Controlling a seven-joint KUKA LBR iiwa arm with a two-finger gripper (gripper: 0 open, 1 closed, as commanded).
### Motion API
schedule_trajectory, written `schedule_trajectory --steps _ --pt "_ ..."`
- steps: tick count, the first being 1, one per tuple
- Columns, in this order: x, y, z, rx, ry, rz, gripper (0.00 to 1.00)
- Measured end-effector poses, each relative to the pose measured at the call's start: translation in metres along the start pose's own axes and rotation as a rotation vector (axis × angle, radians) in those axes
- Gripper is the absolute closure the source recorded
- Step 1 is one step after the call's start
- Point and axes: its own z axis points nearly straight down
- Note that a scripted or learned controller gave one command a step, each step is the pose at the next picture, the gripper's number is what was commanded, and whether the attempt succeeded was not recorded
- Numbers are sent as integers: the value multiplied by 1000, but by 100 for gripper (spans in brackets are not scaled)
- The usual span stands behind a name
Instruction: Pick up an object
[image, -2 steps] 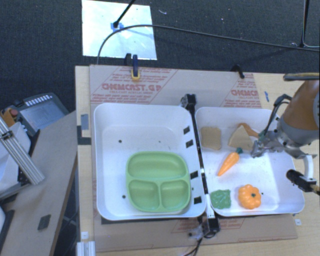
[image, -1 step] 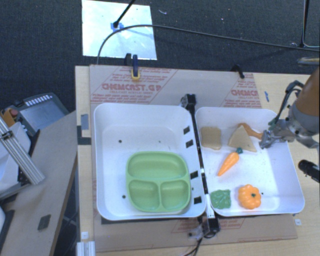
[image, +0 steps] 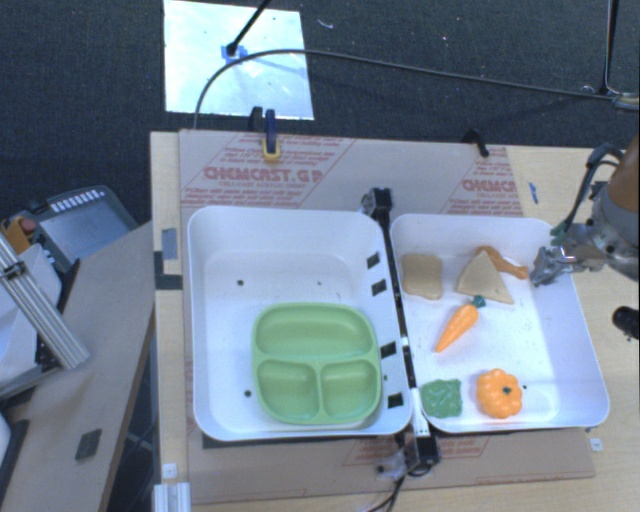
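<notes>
Two white bins: left bin (image: 215, 300), right bin (image: 570, 345). One green divided plate (image: 316, 362), lower centre of frame. Right half of frame: one slice of bread (image: 422, 275), one tan wedge (image: 488, 277), one carrot (image: 458, 326), one green leafy piece (image: 441, 398), one orange pumpkin (image: 499, 393).

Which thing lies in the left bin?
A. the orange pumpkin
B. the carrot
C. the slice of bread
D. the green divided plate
D: the green divided plate lies in the left bin, while the pumpkin, the carrot and the slice of bread all lie in the right bin.
</notes>
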Motion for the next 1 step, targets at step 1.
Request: schedule_trajectory --steps 1 --pt "52 2 -14 2 3 -6 100"
